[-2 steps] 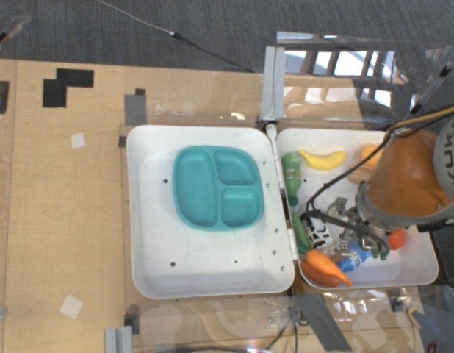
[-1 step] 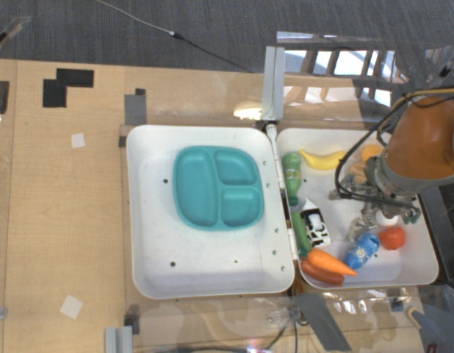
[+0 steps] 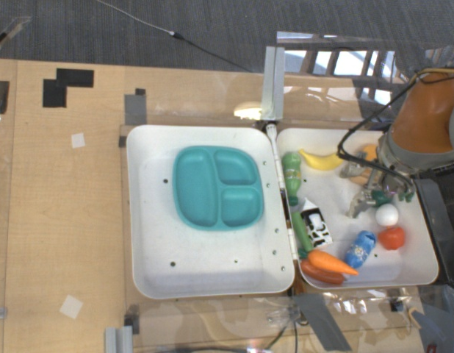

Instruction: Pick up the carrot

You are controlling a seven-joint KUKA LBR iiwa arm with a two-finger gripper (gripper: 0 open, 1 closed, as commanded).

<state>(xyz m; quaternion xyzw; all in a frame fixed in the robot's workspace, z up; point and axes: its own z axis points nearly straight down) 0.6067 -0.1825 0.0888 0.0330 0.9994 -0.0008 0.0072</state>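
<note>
2 bins: carrot [image 3: 331, 261] lies at the right bin's [image 3: 418, 274] front-left corner, against its left wall, atop a red item [image 3: 322, 276]. Gripper [image 3: 365, 203] hangs near the back-right; finger state can't be read. Bare floor sits between them.

Carrot [image 3: 330, 262] in right bin [image 3: 425, 271], seemingly untouched

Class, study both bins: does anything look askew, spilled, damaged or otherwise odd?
Nothing looks spilled or broken. The teal plate lies flat in the left bin. The carrot lies jumbled with other toys in the right bin, pressed into its near left corner.
</note>
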